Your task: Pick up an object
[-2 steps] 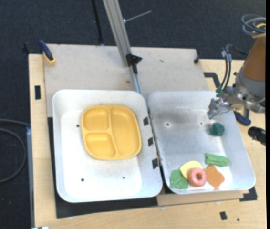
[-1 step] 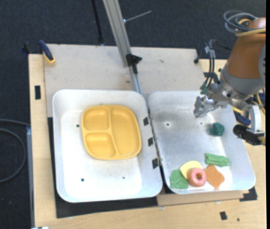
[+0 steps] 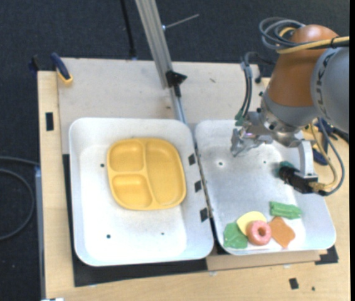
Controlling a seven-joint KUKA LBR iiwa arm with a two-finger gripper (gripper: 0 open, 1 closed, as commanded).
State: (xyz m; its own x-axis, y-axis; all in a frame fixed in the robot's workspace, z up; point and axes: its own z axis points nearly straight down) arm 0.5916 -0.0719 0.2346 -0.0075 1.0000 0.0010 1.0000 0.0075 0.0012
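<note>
Clustered at the near edge of the right bin (image 3: 227,180): a pink ring-shaped toy (image 3: 259,232) lying flat, touching a yellow round piece (image 3: 250,220) behind it, a green leaf-like piece (image 3: 234,236) to its left and an orange piece (image 3: 282,231) to its right. A green oblong piece (image 3: 285,210) lies just behind the orange one, its long axis running roughly left-right, tilted slightly toward the near right. Left bin (image 3: 90,231) holds a yellow three-compartment plate (image 3: 146,172), long axis front to back. Gripper (image 3: 243,144) hangs over the far part of the right bin, well apart from the cluster, nothing between its fingers; open or closed, cannot tell.
</note>
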